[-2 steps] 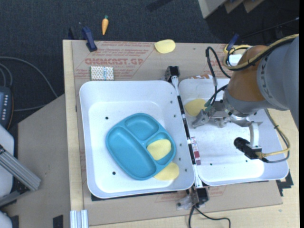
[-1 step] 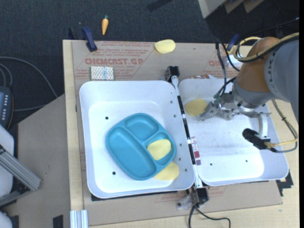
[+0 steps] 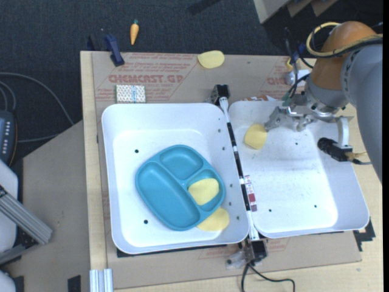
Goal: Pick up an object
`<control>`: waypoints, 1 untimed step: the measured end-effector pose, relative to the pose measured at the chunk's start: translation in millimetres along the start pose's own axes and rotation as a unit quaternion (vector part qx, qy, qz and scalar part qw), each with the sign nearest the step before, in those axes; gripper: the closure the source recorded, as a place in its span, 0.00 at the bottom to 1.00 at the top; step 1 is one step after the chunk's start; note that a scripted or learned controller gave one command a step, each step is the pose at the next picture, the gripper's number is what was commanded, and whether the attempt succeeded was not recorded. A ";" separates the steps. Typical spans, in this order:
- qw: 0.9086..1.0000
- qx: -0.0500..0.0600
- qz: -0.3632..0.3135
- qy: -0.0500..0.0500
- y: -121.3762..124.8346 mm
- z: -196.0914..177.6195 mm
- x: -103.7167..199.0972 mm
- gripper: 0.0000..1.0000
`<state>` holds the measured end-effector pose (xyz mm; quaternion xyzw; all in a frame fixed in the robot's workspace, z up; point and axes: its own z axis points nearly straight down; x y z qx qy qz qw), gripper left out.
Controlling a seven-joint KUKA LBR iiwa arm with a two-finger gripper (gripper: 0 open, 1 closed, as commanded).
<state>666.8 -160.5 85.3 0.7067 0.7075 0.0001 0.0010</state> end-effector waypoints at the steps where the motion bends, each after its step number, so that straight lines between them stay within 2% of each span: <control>1: 1.000 0.002 0.000 0.001 -30.4 -0.2 69.6 0.00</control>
